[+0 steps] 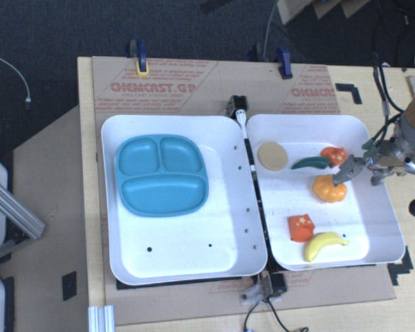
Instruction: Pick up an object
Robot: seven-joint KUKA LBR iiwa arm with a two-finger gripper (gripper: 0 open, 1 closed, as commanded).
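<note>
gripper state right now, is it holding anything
Gripper: fingers open, nothing between them, over the right bin beside the orange fruit.

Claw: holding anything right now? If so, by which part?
Nothing visibly held. The claw sits over the right bin, one finger tip just above the orange fruit, with nothing seen between its fingers.
</note>
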